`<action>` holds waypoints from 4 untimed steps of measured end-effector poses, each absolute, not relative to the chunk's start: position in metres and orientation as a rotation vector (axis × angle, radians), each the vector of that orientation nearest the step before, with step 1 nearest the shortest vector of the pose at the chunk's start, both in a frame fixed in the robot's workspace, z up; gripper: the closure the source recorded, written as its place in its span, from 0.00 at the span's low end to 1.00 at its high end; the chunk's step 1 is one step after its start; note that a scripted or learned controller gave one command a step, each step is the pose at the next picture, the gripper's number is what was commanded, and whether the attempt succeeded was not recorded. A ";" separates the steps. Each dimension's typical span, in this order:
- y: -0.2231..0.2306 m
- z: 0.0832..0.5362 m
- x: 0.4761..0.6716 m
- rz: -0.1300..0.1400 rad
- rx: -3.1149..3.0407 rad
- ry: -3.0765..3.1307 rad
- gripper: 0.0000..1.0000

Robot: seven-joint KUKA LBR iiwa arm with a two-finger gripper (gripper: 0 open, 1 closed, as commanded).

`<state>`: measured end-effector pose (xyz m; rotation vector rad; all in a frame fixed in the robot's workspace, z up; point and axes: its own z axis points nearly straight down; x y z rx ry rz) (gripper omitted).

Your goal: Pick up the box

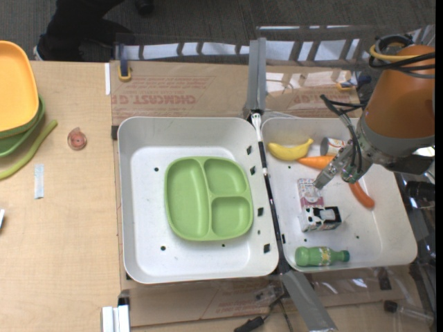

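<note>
Bright, even overhead light. White bins (pixel 194 268) close to overexposed, little surface detail. Soft short shadows under green plate (pixel 208 198) and arm (pixel 401 109). Floor along top of frame dim. Arm at right slightly soft; overall sharpness modest, fine detail grainy.

Bench (pixel 69 254): light wood top on the left, flattened brown cardboard (pixel 180 92) under the bins. Two shallow white bins sit side by side, touching: left bin (pixel 138 254), right bin (pixel 394 244). On the wood at far left, stacked yellow and green plates (pixel 15 109). Near them, a small pink disc (pixel 77 140) and a pale strip (pixel 39 182).
</note>
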<state>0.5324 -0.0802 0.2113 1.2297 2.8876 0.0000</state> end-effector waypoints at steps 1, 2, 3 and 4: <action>-0.069 0.191 0.528 0.000 1.003 2.977 1.00; -0.043 0.226 0.554 0.000 1.005 2.975 1.00; -0.092 0.195 0.527 -0.001 0.896 3.011 1.00; -0.093 0.204 0.528 0.000 0.900 3.008 1.00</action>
